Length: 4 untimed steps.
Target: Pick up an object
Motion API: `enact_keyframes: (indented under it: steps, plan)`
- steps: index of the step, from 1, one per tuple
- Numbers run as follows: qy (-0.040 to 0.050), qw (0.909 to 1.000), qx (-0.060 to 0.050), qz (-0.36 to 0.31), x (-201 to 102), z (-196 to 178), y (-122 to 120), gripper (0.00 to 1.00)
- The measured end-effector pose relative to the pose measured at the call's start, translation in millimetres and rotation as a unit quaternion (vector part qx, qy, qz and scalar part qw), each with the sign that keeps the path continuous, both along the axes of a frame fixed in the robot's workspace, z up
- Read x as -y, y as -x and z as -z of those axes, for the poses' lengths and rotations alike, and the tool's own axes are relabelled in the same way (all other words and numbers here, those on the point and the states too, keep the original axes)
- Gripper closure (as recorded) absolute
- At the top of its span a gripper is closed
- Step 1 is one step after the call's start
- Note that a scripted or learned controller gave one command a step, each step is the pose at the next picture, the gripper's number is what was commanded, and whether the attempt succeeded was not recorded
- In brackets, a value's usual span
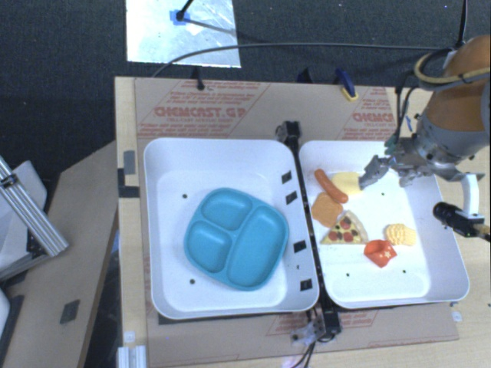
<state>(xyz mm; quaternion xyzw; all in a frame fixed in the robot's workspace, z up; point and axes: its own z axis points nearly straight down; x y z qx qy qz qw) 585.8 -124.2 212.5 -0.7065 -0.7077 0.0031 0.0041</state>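
Observation:
The right bin (430,282) holds several toy foods. A red-orange sausage (331,185) lies beside a pale yellow wedge (348,181), with an orange toast slice (327,208) just below them. Nearer the front are a pizza slice (345,231), a red pepper piece (380,252) and a yellow corn piece (401,234). My gripper (387,176) hangs over the bin's back part, just right of the yellow wedge. Its fingers are spread open with nothing between them.
The left bin (165,205) holds a blue divided plate (236,238). A black divider with clips (299,205) runs between the bins. A black part of the arm (454,218) sticks out over the right bin's right rim. Cardboard (230,110) lies behind the bins.

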Motion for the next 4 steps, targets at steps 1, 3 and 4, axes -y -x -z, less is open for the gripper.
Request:
enact_keyframes:
  steps: [1, 3, 4]
  plan:
    - [0.0007, 1.0, 0.006, -0.001, 0, -6, -3, 0.0]
    - [0.0006, 1.0, 0.004, 0.0, -7, 114, -12, 0.0]
    - [0.0011, 1.0, 0.007, 0.001, -7, 126, -14, 0.0]
